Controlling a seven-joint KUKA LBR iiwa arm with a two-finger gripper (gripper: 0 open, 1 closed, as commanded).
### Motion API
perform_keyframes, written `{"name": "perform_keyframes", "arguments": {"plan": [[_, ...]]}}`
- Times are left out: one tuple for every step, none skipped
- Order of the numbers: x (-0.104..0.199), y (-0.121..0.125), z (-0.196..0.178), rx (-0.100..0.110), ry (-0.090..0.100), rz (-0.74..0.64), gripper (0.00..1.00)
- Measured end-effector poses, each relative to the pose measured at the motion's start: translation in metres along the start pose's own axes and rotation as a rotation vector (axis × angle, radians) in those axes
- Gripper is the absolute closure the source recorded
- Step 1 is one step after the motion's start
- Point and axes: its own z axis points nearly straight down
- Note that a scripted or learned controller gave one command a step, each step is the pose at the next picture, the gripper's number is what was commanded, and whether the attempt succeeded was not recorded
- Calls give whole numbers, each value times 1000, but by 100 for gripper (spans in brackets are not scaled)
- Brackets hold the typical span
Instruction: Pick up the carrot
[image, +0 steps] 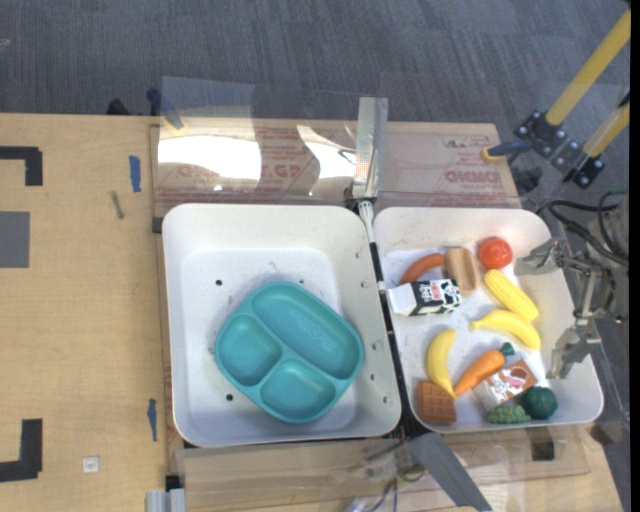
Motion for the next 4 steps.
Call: {"name": "perform_keyframes", "arguments": {"plan": [[-1,3,150,-4,15,107,0],[0,50,194,0,-15,91,0],[0,51,184,-1,-12,91,100],[3,-46,194,4,-6,-235,100]]}}
